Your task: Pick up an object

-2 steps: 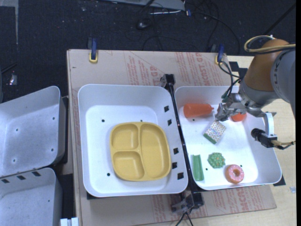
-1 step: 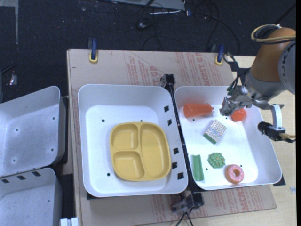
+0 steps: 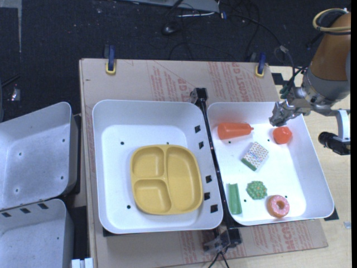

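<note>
Pincer sat at the upper right of the frame, over the top edge of the right bin, hanging from the grey wrist below the orange band. Whether it was apart or together could not be told; it read as a dark clump at this slant. Nothing could be seen clamped in it.

Right bin held the candidates. A small red-orange piece lay just below and beside the pincer, nearest of all. An orange carrot-shaped piece lay to its left, near the bin's top left corner. A pale box with a green-flecked face sat mid-bin, tilted. Lower down: a green stick along the left wall, a green knobbly lump beside it, and a pink-iced doughnut near the bottom edge. All rested on the bin floor, apart from one another.

Left bin carried a yellow divided plate, well away from the arm.

Judged step: approach, before any grasp. The red-orange piece looked the likely target, being closest. Next move would call for a small shift down-frame to centre over it, then a descent to the floor, then closing on it. The piece is small and rounded-looking and lies close to the right wall, so it could squirt out or the wall could be struck.
</note>
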`<state>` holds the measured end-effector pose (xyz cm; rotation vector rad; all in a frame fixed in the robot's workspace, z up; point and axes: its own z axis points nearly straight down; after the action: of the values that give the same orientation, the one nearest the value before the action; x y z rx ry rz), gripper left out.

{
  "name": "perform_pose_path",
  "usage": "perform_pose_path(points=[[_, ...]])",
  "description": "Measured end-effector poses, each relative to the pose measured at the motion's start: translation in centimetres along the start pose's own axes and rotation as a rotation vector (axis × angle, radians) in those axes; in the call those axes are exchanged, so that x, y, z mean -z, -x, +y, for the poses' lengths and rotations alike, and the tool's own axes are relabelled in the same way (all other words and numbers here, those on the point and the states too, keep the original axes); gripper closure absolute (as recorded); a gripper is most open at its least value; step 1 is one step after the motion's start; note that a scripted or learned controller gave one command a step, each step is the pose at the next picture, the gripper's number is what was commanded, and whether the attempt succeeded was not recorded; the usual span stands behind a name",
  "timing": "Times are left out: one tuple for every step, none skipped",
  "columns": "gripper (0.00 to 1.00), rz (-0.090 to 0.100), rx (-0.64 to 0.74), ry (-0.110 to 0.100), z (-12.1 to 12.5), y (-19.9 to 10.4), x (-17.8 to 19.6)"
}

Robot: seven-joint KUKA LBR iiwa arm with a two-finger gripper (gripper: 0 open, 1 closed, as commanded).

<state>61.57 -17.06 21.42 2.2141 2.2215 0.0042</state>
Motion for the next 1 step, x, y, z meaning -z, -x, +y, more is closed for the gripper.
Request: perform_pose_path(points=[[1.0,0.0,0.0,-0.002,0.1,0.0,5.13]])
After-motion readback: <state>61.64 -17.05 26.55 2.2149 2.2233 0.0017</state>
